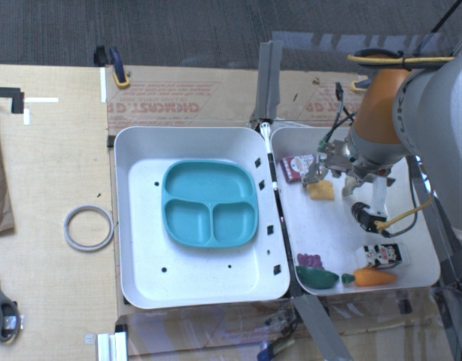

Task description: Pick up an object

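My gripper point(332, 180) hangs over the upper part of the right bin point(411, 235), below the orange wrist band. Its fingers point(314, 174) stand apart, so it is open, and I see nothing held between them. A yellow chunk point(320, 192) lies just under the left finger, touching or nearly touching it. A maroon packet point(294, 167) lies to the left of the gripper, near the bin's wall. Near the front edge are purple grapes point(309, 261), a green piece point(318, 278), an orange carrot point(374, 278) and a small black-and-white box point(382, 255).
The left bin point(133, 224) holds a teal divided plate point(211, 203). A roll of tape point(89, 227) lies on the wooden bench to the left. A yellow-and-black cable point(381, 218) dangles from the arm over the right bin.
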Controlling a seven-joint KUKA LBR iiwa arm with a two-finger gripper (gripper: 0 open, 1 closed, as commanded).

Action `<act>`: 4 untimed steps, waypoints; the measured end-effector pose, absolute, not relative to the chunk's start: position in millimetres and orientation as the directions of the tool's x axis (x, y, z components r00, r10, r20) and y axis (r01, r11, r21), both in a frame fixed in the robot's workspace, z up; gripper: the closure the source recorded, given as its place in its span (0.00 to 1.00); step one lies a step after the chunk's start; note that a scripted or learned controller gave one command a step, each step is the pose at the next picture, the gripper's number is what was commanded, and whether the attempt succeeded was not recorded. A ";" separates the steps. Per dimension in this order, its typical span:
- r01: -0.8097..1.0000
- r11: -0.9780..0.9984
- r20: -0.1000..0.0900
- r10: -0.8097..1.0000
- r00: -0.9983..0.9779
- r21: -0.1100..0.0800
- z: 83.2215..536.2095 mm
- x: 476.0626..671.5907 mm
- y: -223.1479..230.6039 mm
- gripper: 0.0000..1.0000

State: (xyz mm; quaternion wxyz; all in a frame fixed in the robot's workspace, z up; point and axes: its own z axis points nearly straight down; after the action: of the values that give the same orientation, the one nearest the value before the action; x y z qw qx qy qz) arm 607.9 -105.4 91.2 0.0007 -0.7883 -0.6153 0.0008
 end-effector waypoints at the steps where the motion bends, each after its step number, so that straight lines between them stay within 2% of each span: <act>1: 0.886 -0.463 -0.003 0.886 0.463 -0.002 190.9 592.8 -86.0 0.00; 2: 0.918 -0.396 -0.002 0.918 0.396 -0.004 190.6 555.8 -43.2 0.00; 3: 0.994 -0.108 -0.002 0.994 0.108 -0.003 190.5 609.8 -64.6 0.00; 4: 1.000 0.024 -0.001 1.000 -0.024 -0.003 190.8 570.3 -57.0 0.00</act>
State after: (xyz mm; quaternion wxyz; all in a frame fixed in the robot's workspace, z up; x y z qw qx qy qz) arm 570.3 -57.0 190.8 0.0009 -0.6985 -0.7156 0.0013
